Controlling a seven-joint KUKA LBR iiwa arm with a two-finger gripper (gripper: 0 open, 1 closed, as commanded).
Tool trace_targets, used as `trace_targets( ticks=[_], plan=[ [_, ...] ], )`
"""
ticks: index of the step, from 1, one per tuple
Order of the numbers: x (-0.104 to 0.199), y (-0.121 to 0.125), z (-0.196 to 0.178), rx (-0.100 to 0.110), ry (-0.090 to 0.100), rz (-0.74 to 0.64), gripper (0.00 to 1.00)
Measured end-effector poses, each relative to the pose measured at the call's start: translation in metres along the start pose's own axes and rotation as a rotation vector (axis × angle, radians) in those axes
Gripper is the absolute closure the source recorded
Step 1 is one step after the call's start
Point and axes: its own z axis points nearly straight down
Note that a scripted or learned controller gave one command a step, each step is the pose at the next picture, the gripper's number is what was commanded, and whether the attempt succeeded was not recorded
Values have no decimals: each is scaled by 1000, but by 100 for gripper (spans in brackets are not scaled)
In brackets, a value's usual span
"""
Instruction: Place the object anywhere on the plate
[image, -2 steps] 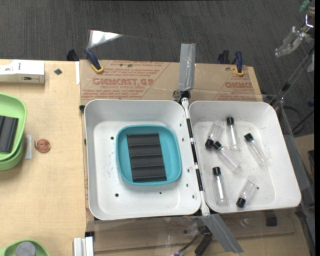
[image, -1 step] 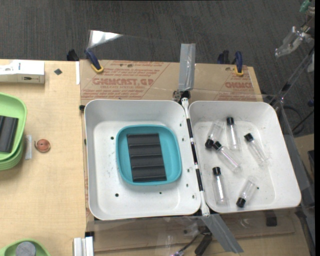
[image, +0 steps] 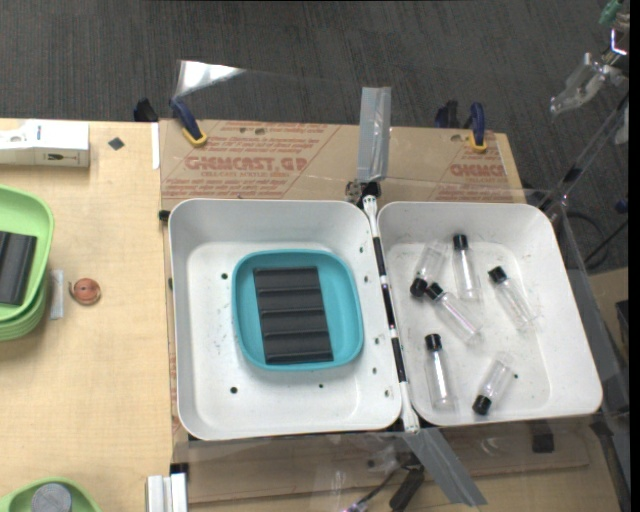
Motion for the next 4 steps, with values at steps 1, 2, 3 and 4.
trace_targets(
  ticks=[1, 2, 3, 4],
  plan=[
    [0, 0, 0, 0, 0, 0, 0],
    [0, 0, 0, 0, 0, 0, 0],
    [0, 0, 0, 0, 0, 0, 0],
    [0, 0, 0, 0, 0, 0, 0]
  ],
)
